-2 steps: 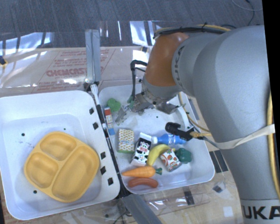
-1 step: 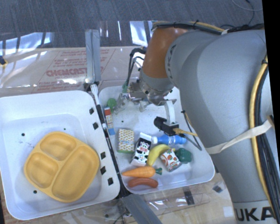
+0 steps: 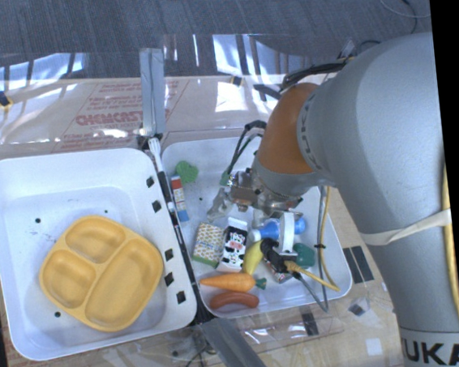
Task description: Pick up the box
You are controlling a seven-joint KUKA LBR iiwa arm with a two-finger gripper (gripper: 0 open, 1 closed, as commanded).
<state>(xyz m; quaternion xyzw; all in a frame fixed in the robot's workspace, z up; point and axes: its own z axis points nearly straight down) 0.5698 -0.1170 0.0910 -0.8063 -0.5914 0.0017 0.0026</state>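
**Box still in bin, arm overhead**

While the arm hangs over the right bin (image 3: pixel 337 277), the box (image 3: pixel 235 248), black-and-white w/ a cow print, lies just below-left of the gripper (image 3: pixel 247 191). Claw state: can't tell, wrist blocks it. Left of box sits a checkered packet (image 3: pixel 209 243); below it a carrot (image 3: pixel 230 282) and sausage (image 3: pixel 234 300). Clutter prob. crowds any approach.

A robotics lab: a KUKA arm (image 3: pixel 389 145) over two white bins (image 3: pixel 10 267) on a taped plastic-sheeted surface (image 3: pixel 83 112) (grey carpet (image 3: pixel 195 7) beyond).
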